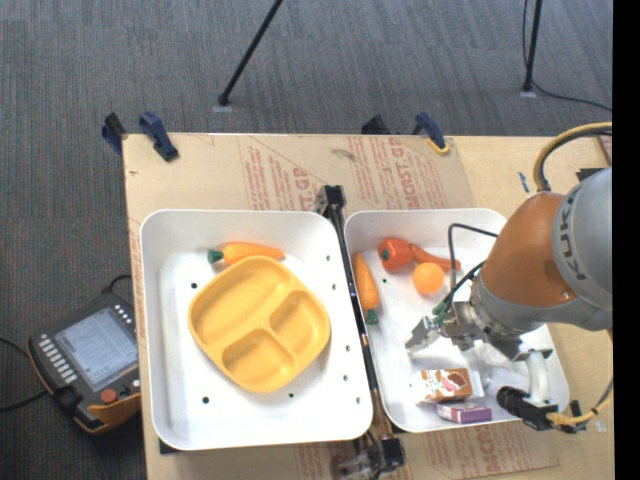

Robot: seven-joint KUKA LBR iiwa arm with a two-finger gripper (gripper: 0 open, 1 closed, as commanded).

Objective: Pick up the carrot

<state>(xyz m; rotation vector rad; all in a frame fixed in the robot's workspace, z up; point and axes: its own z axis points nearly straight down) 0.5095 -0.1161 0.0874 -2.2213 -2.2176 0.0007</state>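
Carrot: lies along the left wall of the right bin, green end toward the camera; a second carrot lies in the left bin behind the yellow tray
Pincer: low over the right bin's floor, near the carrot but apart from it; fingers spread, nothing between them
Handling: likely a light, stiff, smooth toy; may roll or slip
Hold: best across the thick middle, fingers square to its length; the wall crowds one side
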